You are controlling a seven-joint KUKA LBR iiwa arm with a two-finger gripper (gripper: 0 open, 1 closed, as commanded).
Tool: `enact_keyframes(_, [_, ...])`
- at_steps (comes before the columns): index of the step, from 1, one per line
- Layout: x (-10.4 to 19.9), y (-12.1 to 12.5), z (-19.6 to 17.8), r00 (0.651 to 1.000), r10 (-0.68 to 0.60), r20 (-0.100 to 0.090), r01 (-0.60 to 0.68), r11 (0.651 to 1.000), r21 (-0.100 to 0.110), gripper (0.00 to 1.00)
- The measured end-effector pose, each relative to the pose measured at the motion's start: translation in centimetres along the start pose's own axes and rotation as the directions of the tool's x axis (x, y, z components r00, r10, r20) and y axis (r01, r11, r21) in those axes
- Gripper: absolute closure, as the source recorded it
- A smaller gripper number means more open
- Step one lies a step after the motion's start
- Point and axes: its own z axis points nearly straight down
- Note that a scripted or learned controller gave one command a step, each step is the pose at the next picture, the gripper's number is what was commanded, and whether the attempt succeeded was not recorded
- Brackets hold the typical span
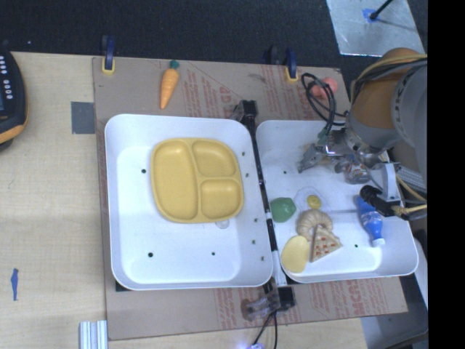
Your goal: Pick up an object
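My gripper (315, 158) hangs over the back part of the right bin (287, 140), on the grey arm with the orange band (378, 97). The bin floor beneath it is bare and I see nothing held. Nearer the front of this bin lie a green round piece (282, 209), a small yellow piece (313, 201), a beige pastry (314, 220), a pizza slice (325, 243) and a pale yellow disc (295, 254). A blue tube (370, 222) lies at the bin's right side.
The left bin (131, 253) holds a yellow divided plate (196, 179). A toy carrot (168, 84) lies on the cardboard behind the bins. A black cable (320, 97) loops behind the right bin. A dark device (11, 97) sits at the far left.
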Motion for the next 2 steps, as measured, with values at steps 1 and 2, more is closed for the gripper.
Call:
enact_keyframes(1, [2.5, -9.2, 0.1, 1.000, 0.003, -0.005, -0.003, 1.000, 0.016, 0.00])
enact_keyframes(2, [2.5, 0.0, 0.0, 1.000, -0.001, -0.001, 0.001, 1.000, -0.002, 0.00])
